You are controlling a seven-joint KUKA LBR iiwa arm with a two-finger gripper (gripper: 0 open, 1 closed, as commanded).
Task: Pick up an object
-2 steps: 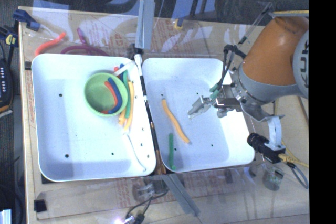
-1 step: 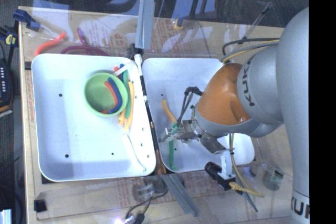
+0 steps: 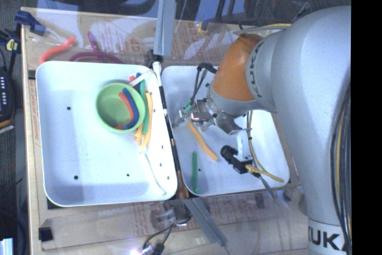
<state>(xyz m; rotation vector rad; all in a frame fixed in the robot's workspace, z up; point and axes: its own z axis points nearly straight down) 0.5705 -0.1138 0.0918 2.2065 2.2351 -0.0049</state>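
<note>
Two sticks lie in your right bin (image 3: 271, 179): a yellow stick (image 3: 204, 141) just below the gripper (image 3: 194, 113) (fingers' state you cannot tell) and a green stick (image 3: 194, 172) nearer the front.

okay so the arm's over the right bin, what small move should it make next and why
Probably lower the gripper onto the yellow stick lying just below it in the right bin; it sits closer than the green stick, and nothing shows between the fingers.
</note>
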